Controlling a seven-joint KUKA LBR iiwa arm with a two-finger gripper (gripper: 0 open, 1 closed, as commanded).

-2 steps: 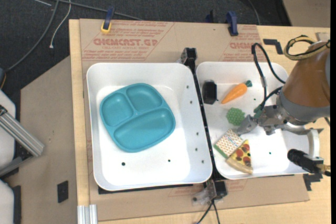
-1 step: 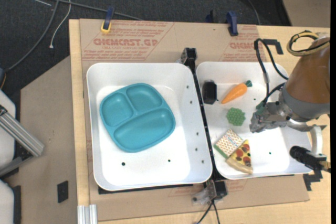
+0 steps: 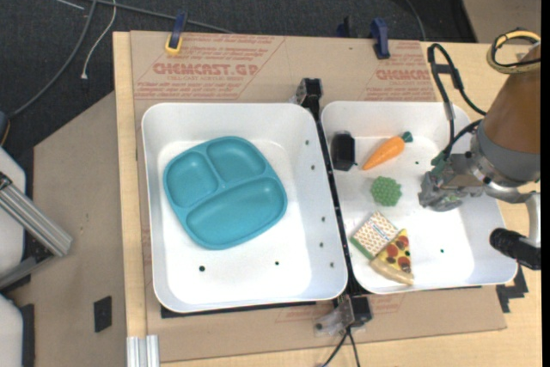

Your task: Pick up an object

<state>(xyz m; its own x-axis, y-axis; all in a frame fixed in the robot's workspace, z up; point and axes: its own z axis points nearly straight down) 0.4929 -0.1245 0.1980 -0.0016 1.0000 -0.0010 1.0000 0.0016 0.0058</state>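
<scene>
Nearest the camera, a pizza slice toy (image 3: 396, 256) lies by the front edge of the right bin (image 3: 481, 266), touching a small patterned sandwich-like piece (image 3: 374, 234) just behind it on its left. Further back sits a green bumpy ball (image 3: 387, 190), and behind that an orange carrot (image 3: 385, 151) lies tilted, its green tip pointing toward the bin's back right. A black block (image 3: 344, 150) rests against the bin's left wall, just beside the carrot. The tool (image 3: 442, 192) hangs low over the right half of this bin, well apart from the ball and the carrot; whether it is released or clenched I cannot tell, and nothing shows within it. The left bin (image 3: 172, 271) holds a blue divided plate (image 3: 225, 191) lying flat near its middle. Both bins sit side by side on the counter (image 3: 258, 64), which is covered with printed cardboard held by blue clamps (image 3: 178, 30) at its back edge.
</scene>
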